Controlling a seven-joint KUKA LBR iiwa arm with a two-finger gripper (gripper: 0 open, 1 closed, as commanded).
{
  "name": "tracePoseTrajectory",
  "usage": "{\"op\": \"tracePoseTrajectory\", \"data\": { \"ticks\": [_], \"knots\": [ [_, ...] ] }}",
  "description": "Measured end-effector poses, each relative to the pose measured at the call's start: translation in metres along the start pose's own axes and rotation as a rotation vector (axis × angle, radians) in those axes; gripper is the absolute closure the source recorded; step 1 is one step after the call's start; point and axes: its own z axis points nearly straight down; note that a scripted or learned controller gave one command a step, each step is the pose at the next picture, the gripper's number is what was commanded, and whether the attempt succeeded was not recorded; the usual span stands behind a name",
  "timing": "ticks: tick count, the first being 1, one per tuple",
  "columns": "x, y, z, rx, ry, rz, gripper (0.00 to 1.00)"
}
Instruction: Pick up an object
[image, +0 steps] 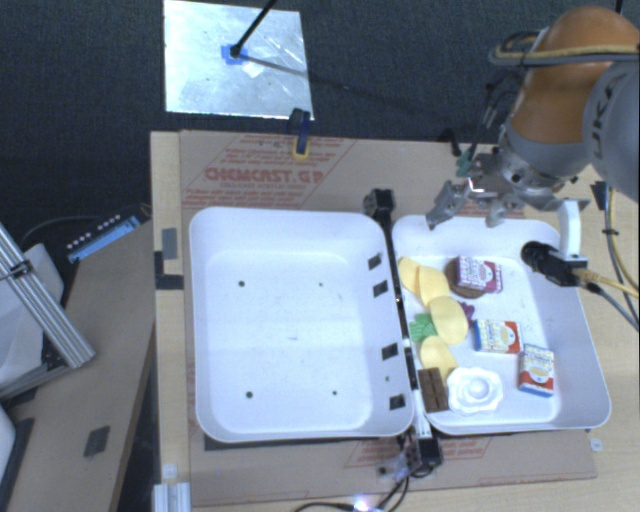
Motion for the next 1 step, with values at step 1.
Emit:
{"op": "tracePoseTrajectory", "data": {
  "ticks": [1],
  "knots": [
    [-0.0027,-0.0025,-0.0044,0.008,0.0,0.001,1.0]
  ]
}}
